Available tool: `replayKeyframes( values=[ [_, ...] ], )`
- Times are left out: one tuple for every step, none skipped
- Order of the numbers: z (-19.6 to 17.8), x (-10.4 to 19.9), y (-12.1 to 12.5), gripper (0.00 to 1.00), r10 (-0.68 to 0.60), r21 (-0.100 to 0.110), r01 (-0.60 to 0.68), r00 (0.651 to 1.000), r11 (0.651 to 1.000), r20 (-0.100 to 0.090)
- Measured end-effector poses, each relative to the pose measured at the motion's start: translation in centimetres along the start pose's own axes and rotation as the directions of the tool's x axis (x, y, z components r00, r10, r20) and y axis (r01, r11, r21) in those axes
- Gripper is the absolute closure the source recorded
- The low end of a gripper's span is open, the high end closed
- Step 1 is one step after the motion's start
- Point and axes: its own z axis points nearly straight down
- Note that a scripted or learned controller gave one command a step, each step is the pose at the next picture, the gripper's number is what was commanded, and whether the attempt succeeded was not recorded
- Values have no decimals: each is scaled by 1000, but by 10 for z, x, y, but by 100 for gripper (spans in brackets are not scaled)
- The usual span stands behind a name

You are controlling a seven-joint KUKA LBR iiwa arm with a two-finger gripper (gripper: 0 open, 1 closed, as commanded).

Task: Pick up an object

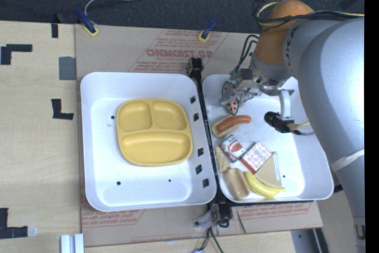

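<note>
My gripper (235,96) hangs over the far left part of the right bin (308,157), below the orange wrist band. A small reddish wedge-shaped toy (233,106) lies right at the gripper's tip; I cannot tell whether it is gripped or just lying beneath it. Just in front of that lies a toy hot dog (232,123). Nearer the front edge are a small red and white box (233,148), a red carton (256,157), a banana (263,185), a bread roll (236,182) and a pale yellow slice (271,170).
The left bin (100,145) holds a yellow divided plate (155,131). A black divider (201,127) runs between the bins. The bulky grey arm (331,80) covers the right bin's far right side. A black part (278,121) juts out beside the hot dog.
</note>
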Motion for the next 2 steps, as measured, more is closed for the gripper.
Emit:
replayKeyframes(
  values=[
    [-90, 22, -88, 100, 3, -6, -3, 1000, 1000, -2],
    [-134, 34, -113, 100, 2, -6, -2, 1000, 1000, -2]
  ],
)
